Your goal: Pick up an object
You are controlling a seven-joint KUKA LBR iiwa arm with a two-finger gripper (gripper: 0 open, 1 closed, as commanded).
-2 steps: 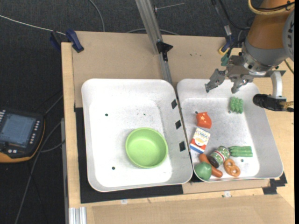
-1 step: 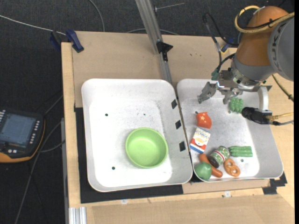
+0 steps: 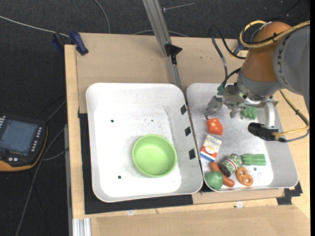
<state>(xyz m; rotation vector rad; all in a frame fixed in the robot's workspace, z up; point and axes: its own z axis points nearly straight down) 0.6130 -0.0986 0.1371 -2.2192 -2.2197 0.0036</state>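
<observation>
Sitting loose on the floor of the right bin [image 3: 288,168], the red object [image 3: 215,127] looked like the likeliest target, just below the gripper [image 3: 215,107] and apart from it, so the pick step was still at approach, nothing grasped. Gripper fingers appeared spread, nothing between them, tips hanging just above the red piece toward the bin's upper left. Next move probably called for a short drop straight down and a close around it, keeping clear of the small carton [image 3: 210,148] just below. Other candidates sat in a cluster at the bin's near edge: green round piece [image 3: 213,180], pretzel [image 3: 244,176], green ridged piece [image 3: 253,159]. Arm [image 3: 268,53] reached in from the right, orange band above the wrist, wrist bent down over the right bin. Left bin [image 3: 98,102] held a green bowl [image 3: 154,155].
</observation>
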